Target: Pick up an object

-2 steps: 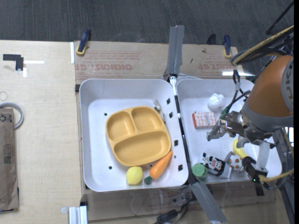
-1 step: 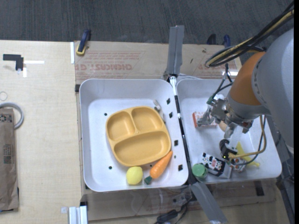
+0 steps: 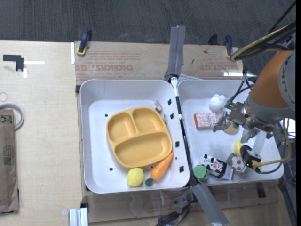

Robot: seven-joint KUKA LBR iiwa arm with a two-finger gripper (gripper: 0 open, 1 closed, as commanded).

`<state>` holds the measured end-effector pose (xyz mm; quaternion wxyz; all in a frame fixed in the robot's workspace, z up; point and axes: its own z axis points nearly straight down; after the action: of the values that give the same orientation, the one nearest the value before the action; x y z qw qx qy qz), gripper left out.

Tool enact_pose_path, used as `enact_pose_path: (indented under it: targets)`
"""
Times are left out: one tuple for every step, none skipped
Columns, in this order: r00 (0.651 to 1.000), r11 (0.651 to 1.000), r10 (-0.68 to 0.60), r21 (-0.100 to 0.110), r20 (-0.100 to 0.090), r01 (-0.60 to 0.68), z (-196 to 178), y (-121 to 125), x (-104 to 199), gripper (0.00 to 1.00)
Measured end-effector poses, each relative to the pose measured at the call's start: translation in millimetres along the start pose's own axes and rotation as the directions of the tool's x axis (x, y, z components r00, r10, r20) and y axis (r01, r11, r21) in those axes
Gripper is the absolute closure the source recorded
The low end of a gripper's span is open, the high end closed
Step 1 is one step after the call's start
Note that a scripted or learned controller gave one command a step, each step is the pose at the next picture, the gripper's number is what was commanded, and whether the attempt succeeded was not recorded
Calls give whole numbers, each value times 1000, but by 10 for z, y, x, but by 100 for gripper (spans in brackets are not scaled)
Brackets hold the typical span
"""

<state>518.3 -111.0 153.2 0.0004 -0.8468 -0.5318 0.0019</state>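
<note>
The arm reaches in from three o'clock and its claw (image 3: 225, 121) hangs over the right bin (image 3: 263, 86), low beside a small red-and-white box (image 3: 205, 121) that lies flat near the bin's centre. The arm's body hides the tips, so I cannot tell whether the claw is spread or pressed together, and nothing is visibly pinched.

The box looks the likeliest target. To take it well, the claw should centre over the box's short sides, come straight down and close across the narrow width, since flat cardboard gives little height to grip.

At twelve o'clock from the box sits a soft white crumpled ball (image 3: 217, 101), which would squash under pressure. Toward six o'clock lie a green round cap-like piece (image 3: 200, 172) and a black-and-white patterned toy (image 3: 216, 166), both small and possibly hard plastic.

The left bin (image 3: 89, 126) holds a smooth yellow divided plate (image 3: 139, 136) with three wells, a yellow lemon-like ball (image 3: 135, 177) and an orange carrot (image 3: 162, 165), tapered and glossy, at the plate's five o'clock edge.
</note>
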Motion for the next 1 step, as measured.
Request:
enact_pose_path:
  targets:
    - [999, 999, 35, 1, 0, -35, 32, 421, 9, 0]
